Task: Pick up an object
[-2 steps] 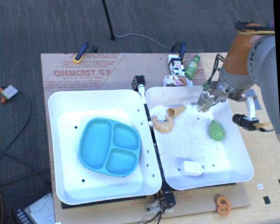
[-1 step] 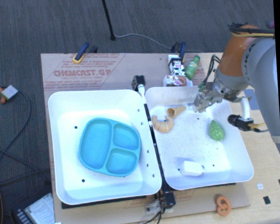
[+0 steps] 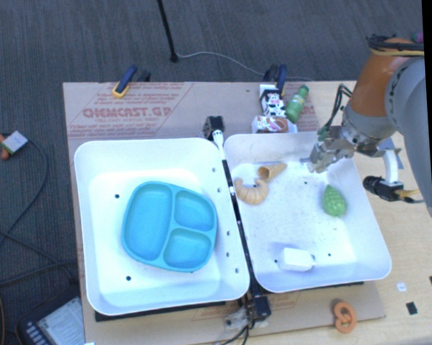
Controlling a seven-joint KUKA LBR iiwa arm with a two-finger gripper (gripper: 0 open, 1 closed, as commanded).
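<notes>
Just below my gripper point(image 3: 319, 160), whose finger state I cannot tell, the green object point(image 3: 334, 200) lies in the right bin point(image 3: 375, 268), its long axis pointing roughly toward the gripper.

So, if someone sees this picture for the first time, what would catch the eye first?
Probably the blue tray, bright in the middle of the left bin. Next, the arm's orange band at the upper right, with the gripper over the right bin's far edge. Then the green object in that bin, near the gripper.
</notes>
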